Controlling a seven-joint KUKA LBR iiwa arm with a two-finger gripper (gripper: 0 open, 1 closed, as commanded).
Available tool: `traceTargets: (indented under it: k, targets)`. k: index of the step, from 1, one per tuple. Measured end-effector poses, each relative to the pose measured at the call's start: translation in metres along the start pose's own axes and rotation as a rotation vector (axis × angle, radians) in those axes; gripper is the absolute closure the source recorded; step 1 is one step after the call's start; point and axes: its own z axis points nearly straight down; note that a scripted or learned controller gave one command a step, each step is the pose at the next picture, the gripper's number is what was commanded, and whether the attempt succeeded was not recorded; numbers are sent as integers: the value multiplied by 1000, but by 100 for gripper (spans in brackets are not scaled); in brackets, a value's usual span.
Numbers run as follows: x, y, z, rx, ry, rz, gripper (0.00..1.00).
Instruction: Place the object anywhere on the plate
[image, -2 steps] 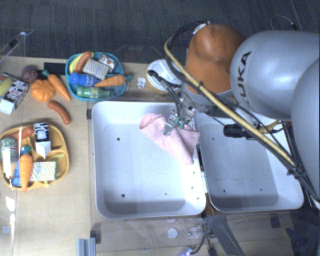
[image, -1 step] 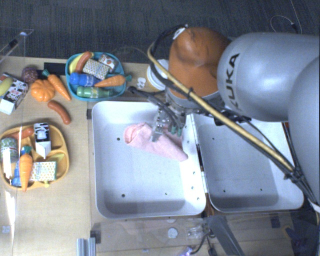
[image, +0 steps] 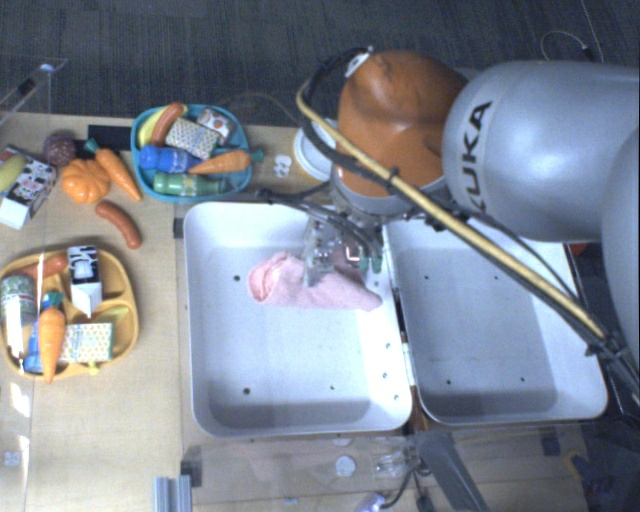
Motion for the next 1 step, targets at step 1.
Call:
traceTargets:
  k: [1]
  targets:
    - [0,0,0,0,0,0,0]
